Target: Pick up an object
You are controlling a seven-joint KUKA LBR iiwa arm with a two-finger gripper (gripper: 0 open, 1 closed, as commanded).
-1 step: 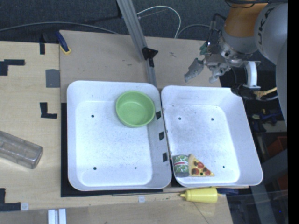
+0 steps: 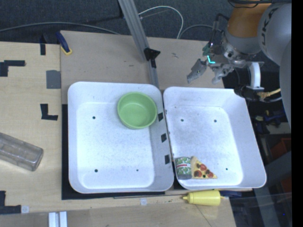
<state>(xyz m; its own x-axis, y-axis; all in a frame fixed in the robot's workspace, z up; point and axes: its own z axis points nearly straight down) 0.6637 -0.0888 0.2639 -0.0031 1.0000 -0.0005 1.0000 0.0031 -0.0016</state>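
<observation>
gripper (image 2: pixel 204 74) first: we see it hanging above the far edge of the right bin (image 2: pixel 246 126), its two fingers spread apart with nothing between them.

we count three candidates for the pick. a green bowl (image 2: pixel 137 109) sits in the far half of the left bin (image 2: pixel 80 126), near the wall shared with the right bin. a small green packet (image 2: pixel 183 168) and a pizza-slice toy (image 2: pixel 202 170) lie touching each other in the near left corner of the right bin.

we judge the risks as follows. the packet and slice are flat and pressed into the corner, so fingers coming down may strike the bin wall or close on both at once. the bowl's smooth, rounded rim could slip out of a pinch, and its closeness to the wall leaves little room on that side.

both bins are white and speckled. they rest on a pale wooden worktop (image 2: pixel 104 56) with black tape marks. a clear plastic cylinder (image 2: pixel 19 151) lies at the left, a yellow bottle (image 2: pixel 203 197) just beyond the right bin's near edge, and a grey metal pole (image 2: pixel 135 22) rises at the far side.
</observation>
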